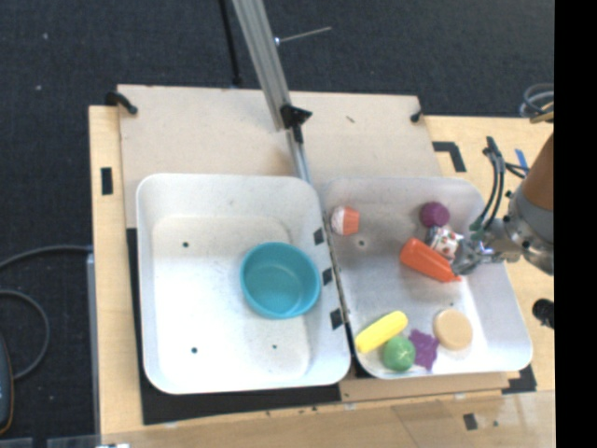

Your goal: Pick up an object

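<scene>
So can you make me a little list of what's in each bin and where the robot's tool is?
left bin: blue bowl
right bin: orange carrot, purple ball, yellow banana, green ball, tan round block, small orange-and-white toy
tool: at the right bin's right side, beside the carrot

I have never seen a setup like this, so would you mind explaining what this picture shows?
One camera looks down at a slant on a bench with two shallow white bins. The left bin holds a blue bowl. The right bin holds toy items: an orange carrot-like piece, a purple ball, a yellow piece, a green ball, a tan disc and a small orange-and-white piece. The robot arm reaches in from the right; its gripper sits beside the carrot-like piece. I cannot tell whether it holds anything.
</scene>
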Available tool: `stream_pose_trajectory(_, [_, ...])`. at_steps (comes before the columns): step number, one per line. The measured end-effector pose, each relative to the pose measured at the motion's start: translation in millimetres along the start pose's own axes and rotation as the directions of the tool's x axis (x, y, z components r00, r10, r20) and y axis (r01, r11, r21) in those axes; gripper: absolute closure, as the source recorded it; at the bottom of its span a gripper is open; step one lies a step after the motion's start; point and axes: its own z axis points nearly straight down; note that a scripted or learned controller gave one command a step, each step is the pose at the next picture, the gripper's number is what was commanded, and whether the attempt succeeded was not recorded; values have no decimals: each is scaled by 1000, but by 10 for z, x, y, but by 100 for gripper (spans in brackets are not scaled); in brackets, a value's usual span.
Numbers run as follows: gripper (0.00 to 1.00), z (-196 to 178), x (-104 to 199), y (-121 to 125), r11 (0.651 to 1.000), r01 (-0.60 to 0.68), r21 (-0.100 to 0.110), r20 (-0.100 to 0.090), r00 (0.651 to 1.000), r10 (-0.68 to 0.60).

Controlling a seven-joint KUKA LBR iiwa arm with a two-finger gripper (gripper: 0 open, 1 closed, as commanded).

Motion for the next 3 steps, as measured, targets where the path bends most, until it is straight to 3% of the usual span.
stream_pose_trajectory(1, [100,-611,13,14,1000,9,4,-1,1000,-9])
stream_pose_trajectory(2, [100,-619,3,23,1000,10,5,0,1000,-10])
stream_pose_trajectory(3, [100,-694,504,56,1000,15,5,-4,1000,-15])
